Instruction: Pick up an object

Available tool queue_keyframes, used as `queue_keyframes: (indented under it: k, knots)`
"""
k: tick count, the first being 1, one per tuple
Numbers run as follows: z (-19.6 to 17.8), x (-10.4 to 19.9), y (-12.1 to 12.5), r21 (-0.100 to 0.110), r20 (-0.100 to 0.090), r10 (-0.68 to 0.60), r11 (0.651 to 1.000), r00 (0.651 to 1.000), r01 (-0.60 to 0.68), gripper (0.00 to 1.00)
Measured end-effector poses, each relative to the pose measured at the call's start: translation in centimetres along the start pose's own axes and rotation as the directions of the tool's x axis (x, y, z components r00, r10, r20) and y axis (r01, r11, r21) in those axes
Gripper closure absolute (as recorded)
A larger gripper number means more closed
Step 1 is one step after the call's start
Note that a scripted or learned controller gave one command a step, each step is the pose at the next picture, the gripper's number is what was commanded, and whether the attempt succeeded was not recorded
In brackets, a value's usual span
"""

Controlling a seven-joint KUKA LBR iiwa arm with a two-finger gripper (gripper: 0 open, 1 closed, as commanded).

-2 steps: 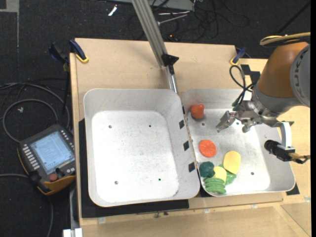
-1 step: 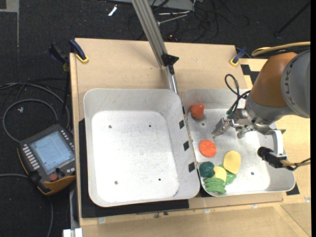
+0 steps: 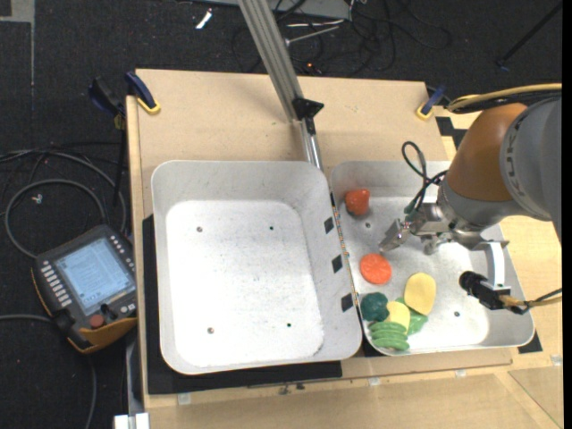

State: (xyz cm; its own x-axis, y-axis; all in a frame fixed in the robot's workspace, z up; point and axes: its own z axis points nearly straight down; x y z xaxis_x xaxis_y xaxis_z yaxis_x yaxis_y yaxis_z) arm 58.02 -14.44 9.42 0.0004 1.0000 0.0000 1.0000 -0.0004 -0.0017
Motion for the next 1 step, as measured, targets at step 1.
queue_keyframes:
  k: [1]
  knots:
    - [-1.13,-0.03,0.06,-0.003,0.001,0.001,1.000,1.000,-0.001,1.00]
